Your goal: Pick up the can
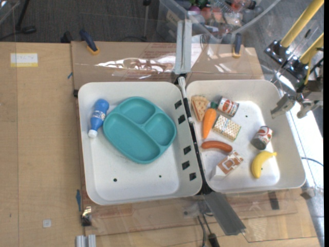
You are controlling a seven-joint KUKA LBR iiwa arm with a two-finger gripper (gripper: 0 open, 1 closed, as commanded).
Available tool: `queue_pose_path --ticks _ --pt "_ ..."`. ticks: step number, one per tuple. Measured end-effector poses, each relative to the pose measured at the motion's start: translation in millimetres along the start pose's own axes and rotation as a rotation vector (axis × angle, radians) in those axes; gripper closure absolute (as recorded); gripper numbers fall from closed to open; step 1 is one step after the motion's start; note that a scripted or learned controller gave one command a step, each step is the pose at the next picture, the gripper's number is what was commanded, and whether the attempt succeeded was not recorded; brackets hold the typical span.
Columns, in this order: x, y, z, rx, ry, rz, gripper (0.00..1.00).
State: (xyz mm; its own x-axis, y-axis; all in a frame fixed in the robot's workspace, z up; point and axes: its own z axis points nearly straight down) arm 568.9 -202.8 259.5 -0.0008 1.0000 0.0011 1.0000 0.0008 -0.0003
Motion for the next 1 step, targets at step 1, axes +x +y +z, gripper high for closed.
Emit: queue_pose_path --ticks 1 --pt "-6.7 63.2 162.4 -0.007 0.014 -0.031 0.00"
